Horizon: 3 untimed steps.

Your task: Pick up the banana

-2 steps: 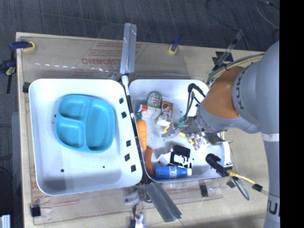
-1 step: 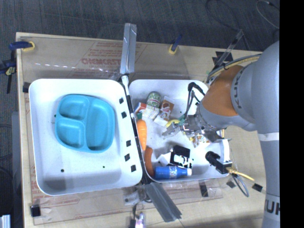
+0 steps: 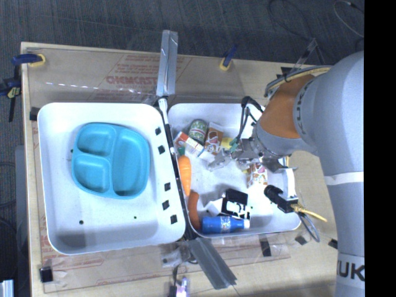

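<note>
Grey metal of the gripper (image 3: 242,155) sits low over the clutter in the upper middle of the right bin (image 3: 291,224); its mechanism merges with the items beneath, so whether it is released or clenched cannot be told, and nothing is seen held in it

Task status: the pick is not done. No banana is lifted, and the grasp is still to be made

The banana cannot be identified with certainty. A yellow-green patch (image 3: 227,143) lies just beside the gripper, on its far-left side, among packets; it may be part of the banana, mostly hidden

Outward from the gripper:
- a can (image 3: 198,129) near the bin's far-left corner
- a carrot (image 3: 184,173) along the left wall
- a black-and-white box (image 3: 236,202) and a blue bottle (image 3: 225,224) at the near wall

The left bin (image 3: 55,228) holds a blue tray (image 3: 111,159), well apart from the arm
</note>
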Each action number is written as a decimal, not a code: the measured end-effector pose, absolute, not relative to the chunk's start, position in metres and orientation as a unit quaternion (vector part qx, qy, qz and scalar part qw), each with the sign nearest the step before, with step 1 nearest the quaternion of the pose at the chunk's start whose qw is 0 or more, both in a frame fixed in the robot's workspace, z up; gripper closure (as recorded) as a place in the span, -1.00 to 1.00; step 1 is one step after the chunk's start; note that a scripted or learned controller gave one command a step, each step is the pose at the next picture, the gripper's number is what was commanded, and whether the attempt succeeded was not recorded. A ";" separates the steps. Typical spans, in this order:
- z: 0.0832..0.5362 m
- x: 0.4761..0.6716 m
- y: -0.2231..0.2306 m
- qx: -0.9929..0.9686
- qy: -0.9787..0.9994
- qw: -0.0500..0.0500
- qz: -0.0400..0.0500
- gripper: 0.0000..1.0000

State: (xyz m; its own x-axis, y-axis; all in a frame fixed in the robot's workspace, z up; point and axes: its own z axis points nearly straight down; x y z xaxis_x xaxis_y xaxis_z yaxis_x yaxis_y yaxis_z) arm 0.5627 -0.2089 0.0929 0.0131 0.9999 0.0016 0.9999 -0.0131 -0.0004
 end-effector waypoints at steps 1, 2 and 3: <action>0.093 0.618 -0.205 -0.695 -0.719 0.001 0.000 -1.00; 0.164 0.604 -0.210 -0.692 -0.722 0.000 0.000 -1.00; 0.093 0.618 -0.208 -0.680 -0.733 0.000 0.000 -1.00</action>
